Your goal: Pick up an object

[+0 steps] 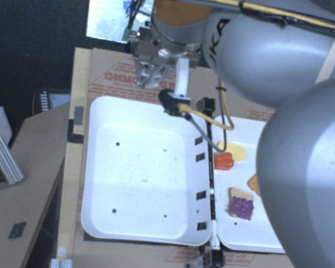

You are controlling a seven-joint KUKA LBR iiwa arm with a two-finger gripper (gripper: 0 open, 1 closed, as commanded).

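Note:
My gripper [149, 77] hangs above the cardboard just behind the back rim of the left white bin [93, 170]. I see nothing held under it. The loose objects lie in the right bin [257, 240]: a red piece [223, 161], a yellow piece [237, 151] just behind it, a purple block [241, 208] with a tan top, and an orange-tan piece [253, 183] partly hidden by the arm. All of them are well to the right of the gripper.
The big grey arm [296, 73] covers the upper right and much of the right bin. A black cable with clips [204, 159] runs along the divider between the bins. Cardboard [111, 75] lies under both bins.

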